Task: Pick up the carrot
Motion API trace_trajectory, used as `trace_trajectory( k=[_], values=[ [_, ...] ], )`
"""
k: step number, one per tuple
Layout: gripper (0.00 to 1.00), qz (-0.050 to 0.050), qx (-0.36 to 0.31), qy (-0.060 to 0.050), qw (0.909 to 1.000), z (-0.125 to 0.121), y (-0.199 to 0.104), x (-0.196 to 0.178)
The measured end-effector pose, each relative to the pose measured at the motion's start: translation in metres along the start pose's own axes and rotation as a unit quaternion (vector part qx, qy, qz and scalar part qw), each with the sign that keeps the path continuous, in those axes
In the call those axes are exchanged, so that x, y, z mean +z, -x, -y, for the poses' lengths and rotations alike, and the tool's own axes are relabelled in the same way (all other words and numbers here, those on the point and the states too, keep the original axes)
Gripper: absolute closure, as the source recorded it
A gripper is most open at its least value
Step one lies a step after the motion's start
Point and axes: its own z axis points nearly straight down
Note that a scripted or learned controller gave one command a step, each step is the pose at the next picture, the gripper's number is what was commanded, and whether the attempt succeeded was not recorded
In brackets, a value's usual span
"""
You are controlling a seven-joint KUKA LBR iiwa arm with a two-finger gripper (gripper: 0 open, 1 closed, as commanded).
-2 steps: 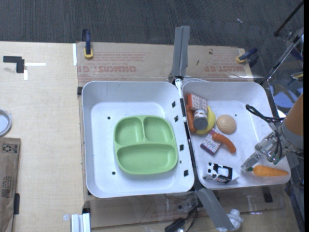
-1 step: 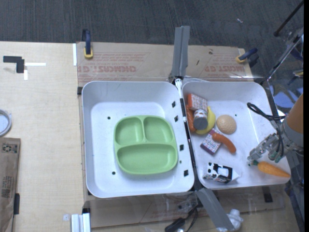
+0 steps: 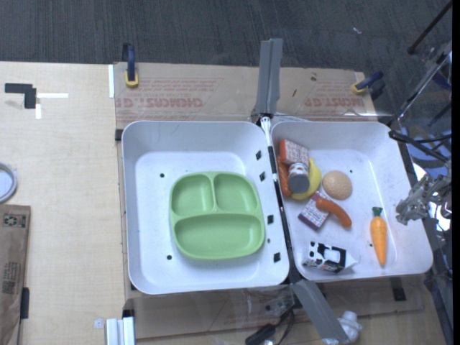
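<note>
The left bin (image 3: 136, 192) holds a green plate (image 3: 215, 215) with three compartments. The right bin (image 3: 402, 192) holds several small things. The carrot (image 3: 378, 239) lies near the right wall of this bin, with its green top toward the far side. A bun (image 3: 337, 185) sits in the middle, a sausage (image 3: 334, 210) just beside it, and a black-and-white carton (image 3: 328, 257) by the near wall. The gripper (image 3: 415, 205) is over the right rim, near the carrot but apart from it; how far its fingers stand open I cannot tell.
</note>
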Motion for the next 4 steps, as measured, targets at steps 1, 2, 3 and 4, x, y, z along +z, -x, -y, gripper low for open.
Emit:
trace_trajectory(
  k=[1,2,3,4],
  values=[
    [1.00,0.000,-0.063,0.000,0.9980,-0.042,0.007,0.007],
    [0.00,0.000,-0.063,0.000,0.9980,-0.042,0.007,0.007],
    [0.00,0.001,-0.103,0.000,0.9946,-0.035,0.060,0.119],
    [0.00,0.001,-0.098,0.000,0.9952,-0.021,0.035,0.037]
  ],
)
